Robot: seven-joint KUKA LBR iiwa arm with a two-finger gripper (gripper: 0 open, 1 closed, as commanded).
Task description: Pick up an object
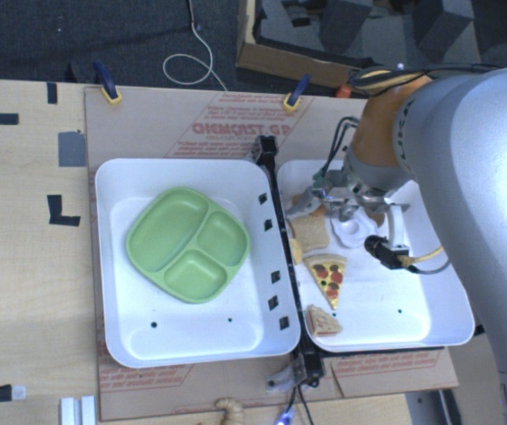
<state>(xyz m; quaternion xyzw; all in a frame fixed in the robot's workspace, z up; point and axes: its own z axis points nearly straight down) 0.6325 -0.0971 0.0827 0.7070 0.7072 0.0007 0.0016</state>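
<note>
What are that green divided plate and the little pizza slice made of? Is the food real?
The green plate looks like moulded plastic with a matte finish: one even colour, soft rounded dividers. The pizza slice is probably a toy, plastic or rubber, judging by its flat colours and neat red dots; the picture cannot settle it. The bins look like smooth white plastic.

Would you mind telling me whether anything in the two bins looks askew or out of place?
The green divided plate lies turned at an angle to the left bin, not square with its walls. In the right bin, the pizza slice and bread pieces lie crowded along the divider side. Nothing looks spilled or damaged.
</note>
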